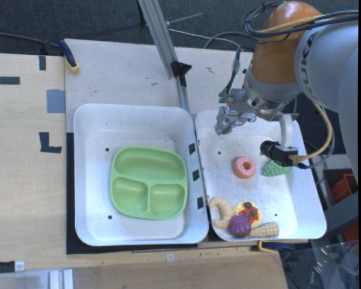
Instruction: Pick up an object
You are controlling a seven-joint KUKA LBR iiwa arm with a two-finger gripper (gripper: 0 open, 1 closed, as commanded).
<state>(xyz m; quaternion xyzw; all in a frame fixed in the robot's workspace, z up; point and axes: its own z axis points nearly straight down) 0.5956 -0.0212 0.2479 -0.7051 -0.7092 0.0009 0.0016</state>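
The pink doughnut (245, 167) is judged light, rigid and smooth; opposite rim edges are recommended. The state of the jaws (224, 125) cannot be told.

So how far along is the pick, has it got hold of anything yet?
Nothing looks picked yet. The claw hangs over the far end of the right white bin, with no item seen between its fingers. The pink ring-shaped toy doughnut and the cluster of toy foods with the purple round piece lie on the bin floor. Descent, grasp and lift remain.
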